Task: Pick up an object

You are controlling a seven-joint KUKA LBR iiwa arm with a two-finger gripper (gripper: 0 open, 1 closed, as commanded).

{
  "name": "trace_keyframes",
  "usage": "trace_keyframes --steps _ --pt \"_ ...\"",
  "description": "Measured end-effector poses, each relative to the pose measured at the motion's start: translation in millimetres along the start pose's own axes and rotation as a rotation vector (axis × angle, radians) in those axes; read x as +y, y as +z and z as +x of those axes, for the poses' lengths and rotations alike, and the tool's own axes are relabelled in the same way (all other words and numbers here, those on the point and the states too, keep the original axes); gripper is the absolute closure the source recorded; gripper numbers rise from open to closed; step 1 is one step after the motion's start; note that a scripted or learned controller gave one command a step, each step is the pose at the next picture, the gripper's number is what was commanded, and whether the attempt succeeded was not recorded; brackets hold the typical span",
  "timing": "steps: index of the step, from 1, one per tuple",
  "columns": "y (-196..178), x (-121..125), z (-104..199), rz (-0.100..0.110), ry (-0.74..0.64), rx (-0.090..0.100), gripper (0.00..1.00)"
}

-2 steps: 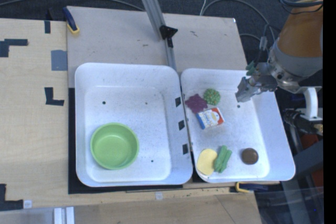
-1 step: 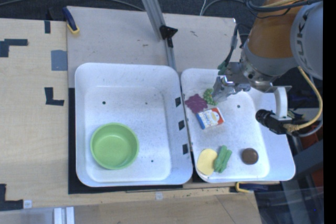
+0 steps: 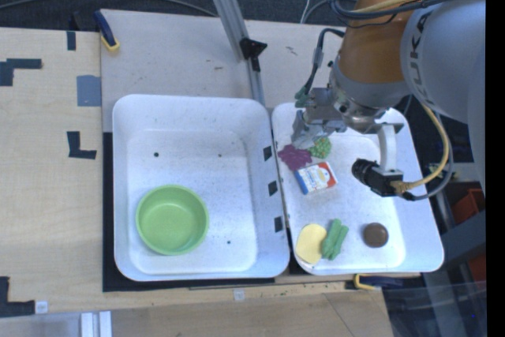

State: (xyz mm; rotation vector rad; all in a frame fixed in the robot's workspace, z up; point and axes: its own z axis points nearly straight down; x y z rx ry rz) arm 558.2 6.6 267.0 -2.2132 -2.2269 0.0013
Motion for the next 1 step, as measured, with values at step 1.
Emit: trace_keyframes --steps 1 --pt "25.7 6.8 56.7 0.003 -0.001 0.0 1.0"
